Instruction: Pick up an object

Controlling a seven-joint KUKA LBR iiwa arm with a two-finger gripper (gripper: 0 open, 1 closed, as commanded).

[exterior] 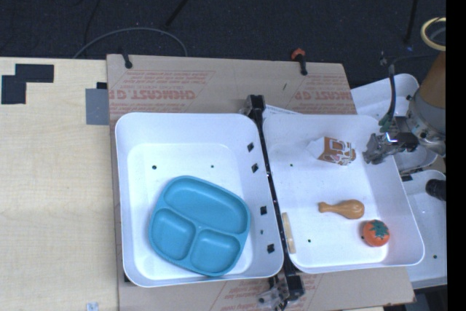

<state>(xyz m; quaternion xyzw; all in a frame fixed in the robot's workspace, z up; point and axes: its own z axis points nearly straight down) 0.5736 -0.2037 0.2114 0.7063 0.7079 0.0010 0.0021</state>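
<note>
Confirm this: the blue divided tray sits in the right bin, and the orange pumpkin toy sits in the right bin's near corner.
One thing is wrong. The blue divided tray lies in the left bin, not the right one, as the camera view shows. The orange pumpkin toy does sit in the near corner of the right bin.

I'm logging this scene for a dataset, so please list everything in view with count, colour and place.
bins: 2, white, side by side on the bench; left bin, right bin
divided plate: 1, blue, three compartments, in the left bin
small carton: 1, white and brown, upper part of the right bin
toy drumstick: 1, tan, lying in the right bin below the carton
toy tomato: 1, orange-red with a green top, right bin, near its lower right corner
cardboard sheet: 1, brown, printed, under both bins
clamp: 1, orange-tipped, at the cardboard's far edge
gripper: 1, grey, at the right bin's right rim, beside the carton
</note>
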